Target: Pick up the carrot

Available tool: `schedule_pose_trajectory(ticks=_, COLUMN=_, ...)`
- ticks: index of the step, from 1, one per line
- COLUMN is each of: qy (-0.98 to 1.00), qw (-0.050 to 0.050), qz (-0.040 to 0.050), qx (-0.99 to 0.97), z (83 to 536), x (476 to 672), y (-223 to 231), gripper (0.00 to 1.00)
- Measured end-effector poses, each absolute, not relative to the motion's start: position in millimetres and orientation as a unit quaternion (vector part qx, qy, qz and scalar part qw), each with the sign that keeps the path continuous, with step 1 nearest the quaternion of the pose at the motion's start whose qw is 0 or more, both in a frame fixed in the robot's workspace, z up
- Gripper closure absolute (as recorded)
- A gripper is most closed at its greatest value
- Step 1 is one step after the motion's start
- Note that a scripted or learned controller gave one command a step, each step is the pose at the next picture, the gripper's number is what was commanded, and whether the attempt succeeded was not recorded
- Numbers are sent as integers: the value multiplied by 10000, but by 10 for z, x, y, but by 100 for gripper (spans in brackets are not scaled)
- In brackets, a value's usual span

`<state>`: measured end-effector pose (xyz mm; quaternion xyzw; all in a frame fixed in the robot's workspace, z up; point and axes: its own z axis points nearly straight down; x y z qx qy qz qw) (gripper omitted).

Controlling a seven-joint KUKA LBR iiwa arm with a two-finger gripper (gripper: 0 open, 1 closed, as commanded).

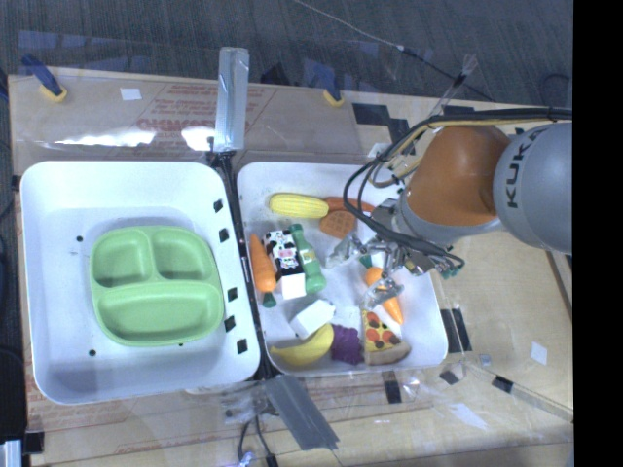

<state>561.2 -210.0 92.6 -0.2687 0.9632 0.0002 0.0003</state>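
The bench (506, 290) bears two white bins. The left bin (39, 261) has a green divided plate (154, 286) lying in it. The right bin (428, 309) is crowded with toy food. The grey arm (535, 188) comes in from the right, and its orange band (458, 178) hangs over the far right part of that bin. In the bin, a corn cob (299, 204) lies at the far side. A long orange piece (261, 264) lies along the left wall beside a green bottle (311, 269). A banana (302, 346), purple grapes (346, 343) and a pizza slice (383, 331) line the near wall. The gripper (378, 266) is down among cables in the right half of the bin, and from this slant I cannot tell whether it is wide or narrow. I take the carrot (392, 309) to be the small tapered orange thing just near of the gripper, right above the pizza slice. An orange bit also shows directly under the gripper, perhaps part of the carrot. The long piece at the left wall could be a carrot too, so this reading is uncertain. The step in hand looks like the final approach or grasp, with nothing visibly lifted. The next move calls for closing squarely across the tapered body, clear of the pizza slice, then a straight lift.
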Motion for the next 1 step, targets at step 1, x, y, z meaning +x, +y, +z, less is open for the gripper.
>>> schedule_pose_trajectory(ticks=1, qy=9624, qw=17, qz=-2, qx=-2718, z=1034, x=5631, y=-2080, gripper=100)
